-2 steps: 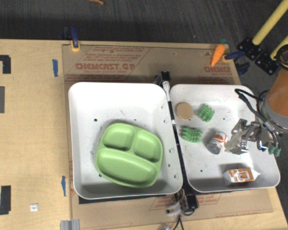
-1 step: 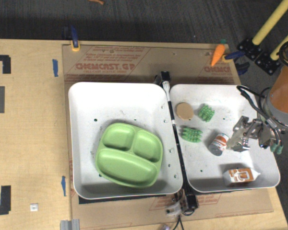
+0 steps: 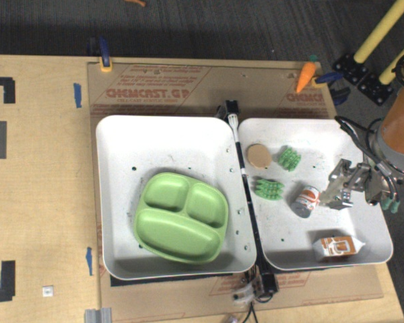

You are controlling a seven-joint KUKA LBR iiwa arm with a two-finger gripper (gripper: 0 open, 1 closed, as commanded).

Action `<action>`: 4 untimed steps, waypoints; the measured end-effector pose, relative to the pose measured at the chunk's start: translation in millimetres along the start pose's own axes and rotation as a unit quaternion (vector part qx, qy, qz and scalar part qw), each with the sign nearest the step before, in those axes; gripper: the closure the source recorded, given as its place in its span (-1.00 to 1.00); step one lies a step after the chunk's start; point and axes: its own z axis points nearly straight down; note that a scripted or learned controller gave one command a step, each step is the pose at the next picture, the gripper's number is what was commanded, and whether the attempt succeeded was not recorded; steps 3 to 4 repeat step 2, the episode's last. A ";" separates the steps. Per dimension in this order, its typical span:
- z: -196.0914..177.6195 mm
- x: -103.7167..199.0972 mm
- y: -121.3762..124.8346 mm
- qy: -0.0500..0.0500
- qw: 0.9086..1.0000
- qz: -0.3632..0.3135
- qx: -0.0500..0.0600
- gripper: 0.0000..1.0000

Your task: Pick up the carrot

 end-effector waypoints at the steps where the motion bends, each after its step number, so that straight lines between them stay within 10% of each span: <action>1: -10.4 -1.5 0.9 -0.003 1.000 0.000 -0.001 1.00; 4: -20.8 -2.9 1.8 -0.007 1.000 0.000 -0.001 1.00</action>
